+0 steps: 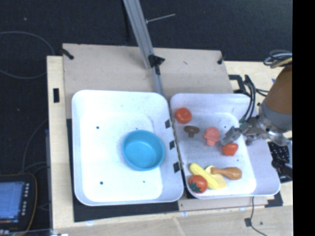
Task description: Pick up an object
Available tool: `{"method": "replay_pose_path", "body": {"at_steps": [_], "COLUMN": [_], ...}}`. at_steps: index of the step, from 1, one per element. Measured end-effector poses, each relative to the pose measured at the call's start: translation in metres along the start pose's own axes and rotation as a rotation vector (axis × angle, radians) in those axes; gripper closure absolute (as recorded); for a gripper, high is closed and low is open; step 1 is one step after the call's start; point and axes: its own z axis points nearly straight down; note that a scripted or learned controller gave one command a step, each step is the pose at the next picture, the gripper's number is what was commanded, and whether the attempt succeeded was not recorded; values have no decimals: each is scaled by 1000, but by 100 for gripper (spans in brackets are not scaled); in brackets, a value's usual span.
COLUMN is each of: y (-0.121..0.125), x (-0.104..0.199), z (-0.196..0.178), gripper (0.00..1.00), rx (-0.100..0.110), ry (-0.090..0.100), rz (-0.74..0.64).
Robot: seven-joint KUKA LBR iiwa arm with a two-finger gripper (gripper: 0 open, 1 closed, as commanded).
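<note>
The claw (230, 137) hangs low over the right bin (263, 181), at the end of the grey arm (278, 104) that reaches in from the right; whether it is released or clenched cannot be told from this slant. A small red object (230, 149) lies just below the claw, touching or nearly touching it, though nothing shows between the claw's tips. Just to the left sits a pink piece (211, 135), then a small brown mushroom shape (191, 130), and above that a red-orange tomato (183, 115). Near the bin's front edge lie a brown drumstick (228, 172), a yellow corn cob (208, 177) and a red strawberry (198, 184), bunched close together. The left bin (98, 112) holds a blue bowl (142, 149), upright. Both bins rest on the pale tabletop (197, 65).
</note>
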Motion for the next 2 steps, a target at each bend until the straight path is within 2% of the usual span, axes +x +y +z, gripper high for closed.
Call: {"method": "replay_pose_path", "body": {"at_steps": [1,2], "y": [0,0], "x": [8,7], "z": [49,70], "gripper": [0,0], "rx": [2,-1], "ry": [1,1], "rz": [4,5]}}
